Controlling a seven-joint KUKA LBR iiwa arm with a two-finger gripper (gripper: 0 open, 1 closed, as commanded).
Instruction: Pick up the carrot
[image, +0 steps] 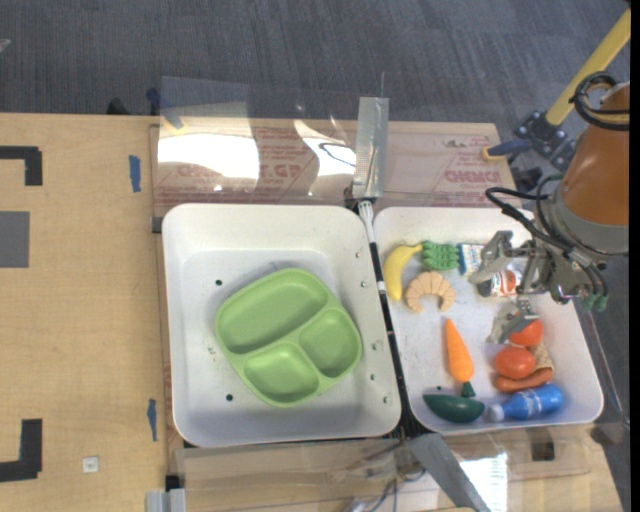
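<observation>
The carrot (458, 352) lies in the right bin (590, 405), near its middle, set roughly lengthwise with its pointed tip toward the far side and its thick end toward the near rim, where it meets a dark green vegetable (453, 407). The gripper (515, 300) hangs over the same bin, to the right of the carrot and a little farther back, well clear of it; its metal fingers point down among the items on the bin's right side, and how far apart they stand cannot be told from this angle, nor whether anything sits between them. Directly below the gripper are a red tomato (513, 360) and a brown sausage-like piece (525, 380), with a blue bottle (530, 403) lying at the near rim. Left of the gripper, at the far end of the bin, are a banana (398, 268), a croissant (430, 290) and a green leafy piece (439, 254). The left bin (190, 250) holds a green divided plate (287, 335) with three compartments. The arm's orange band (598, 180) shows at the right edge above the bin.
</observation>
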